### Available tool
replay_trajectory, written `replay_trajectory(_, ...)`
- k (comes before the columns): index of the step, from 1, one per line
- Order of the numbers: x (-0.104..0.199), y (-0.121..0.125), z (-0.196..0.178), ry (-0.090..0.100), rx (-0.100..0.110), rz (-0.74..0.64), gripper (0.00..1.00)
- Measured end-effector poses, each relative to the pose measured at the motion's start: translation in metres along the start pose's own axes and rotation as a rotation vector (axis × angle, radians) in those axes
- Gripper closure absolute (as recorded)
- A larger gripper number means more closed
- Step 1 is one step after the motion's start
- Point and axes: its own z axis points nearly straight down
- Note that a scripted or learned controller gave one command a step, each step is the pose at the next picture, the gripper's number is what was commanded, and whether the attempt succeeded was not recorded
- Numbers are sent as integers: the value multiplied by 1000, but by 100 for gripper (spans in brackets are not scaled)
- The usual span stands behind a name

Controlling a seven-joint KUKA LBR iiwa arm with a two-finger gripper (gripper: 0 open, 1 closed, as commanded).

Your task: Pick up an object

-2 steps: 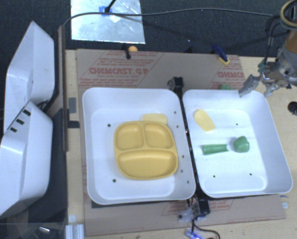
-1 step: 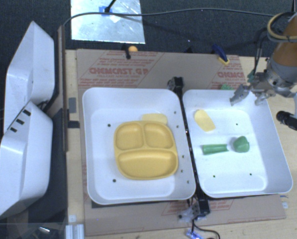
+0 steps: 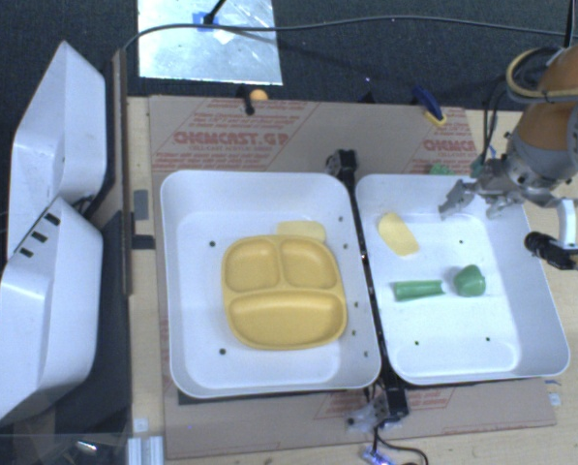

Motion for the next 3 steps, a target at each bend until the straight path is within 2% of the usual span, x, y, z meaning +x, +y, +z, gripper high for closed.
replay_trajectory(1, 0, -1, 52, 0, 1, -1, 0)
replay_trajectory(2, 0, 1, 39, -1, -5, -1, 100)
replay_trajectory(3, -7, 3, -7, -2, -7, 0, 100)
